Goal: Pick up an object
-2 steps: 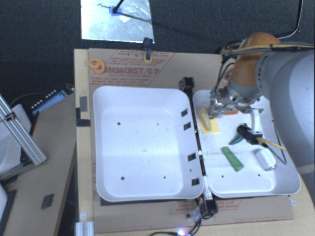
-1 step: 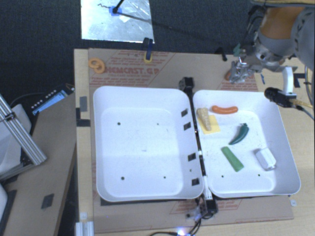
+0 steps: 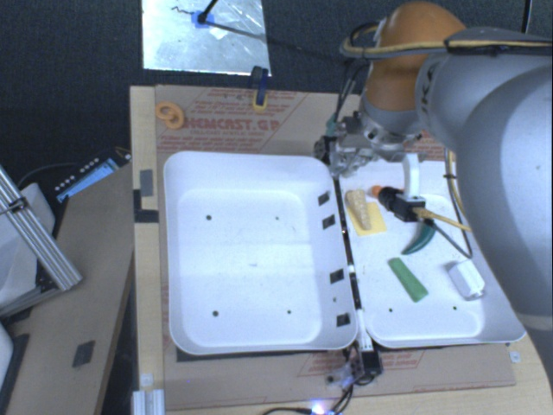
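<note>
Bench (image 3: 147, 258) carries two bins; arm (image 3: 484, 137) hides the right bin's (image 3: 432, 327) far corner; hand (image 3: 350, 158) state cannot be determined.

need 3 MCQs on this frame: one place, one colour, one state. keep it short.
1. Where does the green block lie?
A. left bin
B. right bin
C. on the cardboard

2. What colour is the flat piece near the divider between the bins?
A. blue
B. red
C. pale yellow

3. How does the gripper stand relative to the objects?
A. above the right bin's far left corner, apart from the green block
C. resting in the middle of the left bin
B. pressing on the green block

Key: 1 B, the block lies on the right bin floor. 2 C, the piece is pale yellow. 3 A, the gripper sits at the far corner, the block far nearer the camera.
</note>
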You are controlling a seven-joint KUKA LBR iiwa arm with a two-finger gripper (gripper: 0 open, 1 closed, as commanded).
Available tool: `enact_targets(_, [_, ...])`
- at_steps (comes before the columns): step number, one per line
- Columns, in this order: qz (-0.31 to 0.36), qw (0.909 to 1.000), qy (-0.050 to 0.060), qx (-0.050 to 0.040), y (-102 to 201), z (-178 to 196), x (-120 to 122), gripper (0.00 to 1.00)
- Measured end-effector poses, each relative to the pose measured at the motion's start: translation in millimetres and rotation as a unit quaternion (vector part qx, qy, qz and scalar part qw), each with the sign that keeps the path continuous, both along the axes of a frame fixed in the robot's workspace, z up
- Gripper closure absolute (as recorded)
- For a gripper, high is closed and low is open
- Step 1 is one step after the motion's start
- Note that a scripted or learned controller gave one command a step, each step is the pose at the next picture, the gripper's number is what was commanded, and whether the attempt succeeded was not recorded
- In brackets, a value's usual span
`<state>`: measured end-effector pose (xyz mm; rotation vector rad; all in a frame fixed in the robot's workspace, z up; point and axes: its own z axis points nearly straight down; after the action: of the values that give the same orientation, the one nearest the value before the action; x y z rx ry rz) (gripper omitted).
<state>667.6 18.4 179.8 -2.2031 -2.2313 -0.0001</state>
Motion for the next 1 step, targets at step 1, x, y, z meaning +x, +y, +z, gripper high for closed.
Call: enact_targets(1, [-0.001,0.9999,-0.013,0.0001,42.7,187.7,-29.5,1.00])
